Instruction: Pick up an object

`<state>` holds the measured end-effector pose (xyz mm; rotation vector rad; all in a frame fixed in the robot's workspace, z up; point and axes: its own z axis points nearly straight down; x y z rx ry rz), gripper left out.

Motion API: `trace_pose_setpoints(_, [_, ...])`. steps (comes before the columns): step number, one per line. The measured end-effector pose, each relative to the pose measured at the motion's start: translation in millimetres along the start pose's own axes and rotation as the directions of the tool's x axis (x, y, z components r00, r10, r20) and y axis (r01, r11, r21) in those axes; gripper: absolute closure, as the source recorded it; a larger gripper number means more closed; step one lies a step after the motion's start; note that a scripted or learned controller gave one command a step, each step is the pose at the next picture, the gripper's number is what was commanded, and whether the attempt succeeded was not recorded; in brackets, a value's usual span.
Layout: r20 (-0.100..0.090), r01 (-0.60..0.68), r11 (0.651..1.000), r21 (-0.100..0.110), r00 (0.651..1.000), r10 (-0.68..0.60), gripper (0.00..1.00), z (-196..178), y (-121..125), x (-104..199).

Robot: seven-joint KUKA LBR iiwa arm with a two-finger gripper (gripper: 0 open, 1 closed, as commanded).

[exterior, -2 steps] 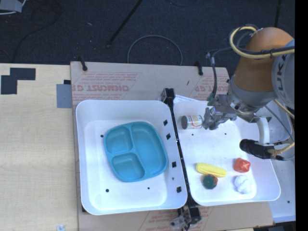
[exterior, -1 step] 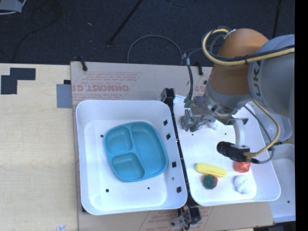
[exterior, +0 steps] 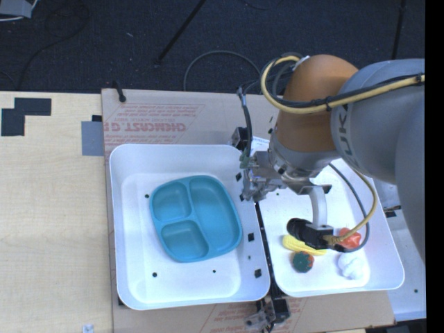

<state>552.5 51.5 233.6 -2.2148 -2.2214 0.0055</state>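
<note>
My gripper (exterior: pixel 252 186) hangs low over the seam between the two white bins, at the right bin's left rim. In the right bin (exterior: pixel 388 272) a yellow banana-shaped thing (exterior: pixel 297 244) lies near the front. A small green ball (exterior: pixel 302 261) sits just in front of it. An orange-red piece (exterior: pixel 352 240) and a white lump (exterior: pixel 352 268) lie further right. All of these are to the lower right of the gripper, apart from it. The arm's bulk hides the back of the right bin.
The left bin (exterior: pixel 132 255) holds a blue three-compartment plate (exterior: pixel 195 217), tilted slightly, close to the gripper's left. Printed cardboard (exterior: pixel 149 123) lies under both bins, on a pale wooden bench (exterior: pixel 48 220). The floor behind is dark.
</note>
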Motion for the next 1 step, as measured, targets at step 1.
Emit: trace_pose_setpoints(1, [0.000, 0.001, 1.000, -0.002, 1.000, -0.001, 1.00, -6.8, -5.1, 51.8])
